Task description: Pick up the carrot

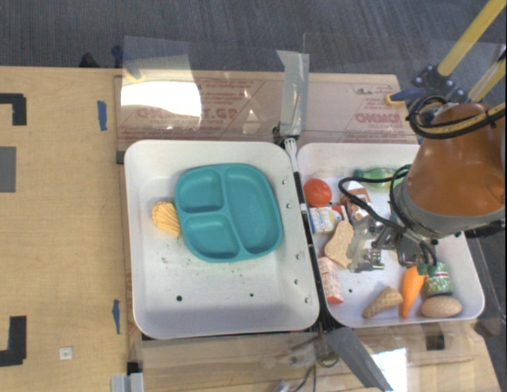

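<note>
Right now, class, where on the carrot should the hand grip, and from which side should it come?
Grip the carrot across its thicker upper body, coming straight down. It lies flat, tip toward the bin's near wall, with a cone on one side and a can on the other, so close across its narrow width.

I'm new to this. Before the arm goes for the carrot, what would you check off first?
1. Carrot visible in the right bin: ok.
2. Carrot already held by the tool: not ok.
3. Tool over the carrot: not ok, it sits to its left.
4. Room around the carrot: not ok, cone, potato and can crowd it.
5. Tool open: cannot tell.
</note>
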`<action>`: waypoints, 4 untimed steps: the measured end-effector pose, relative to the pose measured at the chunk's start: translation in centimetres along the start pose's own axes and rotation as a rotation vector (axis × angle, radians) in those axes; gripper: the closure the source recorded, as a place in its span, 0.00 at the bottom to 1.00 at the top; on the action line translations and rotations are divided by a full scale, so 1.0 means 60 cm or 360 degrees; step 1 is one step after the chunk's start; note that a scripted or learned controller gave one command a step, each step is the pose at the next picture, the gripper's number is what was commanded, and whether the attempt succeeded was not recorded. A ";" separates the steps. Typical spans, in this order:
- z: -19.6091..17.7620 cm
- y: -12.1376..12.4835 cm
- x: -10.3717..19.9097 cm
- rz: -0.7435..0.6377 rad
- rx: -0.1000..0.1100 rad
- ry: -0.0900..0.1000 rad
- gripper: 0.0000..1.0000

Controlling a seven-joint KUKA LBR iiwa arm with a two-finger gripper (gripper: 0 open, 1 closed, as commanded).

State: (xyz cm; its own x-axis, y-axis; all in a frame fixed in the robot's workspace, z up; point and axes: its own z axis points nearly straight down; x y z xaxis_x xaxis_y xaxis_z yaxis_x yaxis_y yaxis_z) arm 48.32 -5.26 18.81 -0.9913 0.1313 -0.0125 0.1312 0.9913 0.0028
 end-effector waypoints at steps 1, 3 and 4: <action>-0.191 -0.073 -0.029 -0.0294 0.0007 -0.0004 1.00; -0.145 -0.224 -0.130 -0.1694 -0.0004 0.0009 1.00; -0.143 -0.278 -0.064 -0.2202 -0.0010 0.0015 1.00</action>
State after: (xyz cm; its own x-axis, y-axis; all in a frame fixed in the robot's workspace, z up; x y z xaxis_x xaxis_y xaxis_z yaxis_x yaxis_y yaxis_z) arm 49.85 -22.33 27.40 -0.3132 -0.9497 -0.0018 -0.9497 0.3132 -0.0018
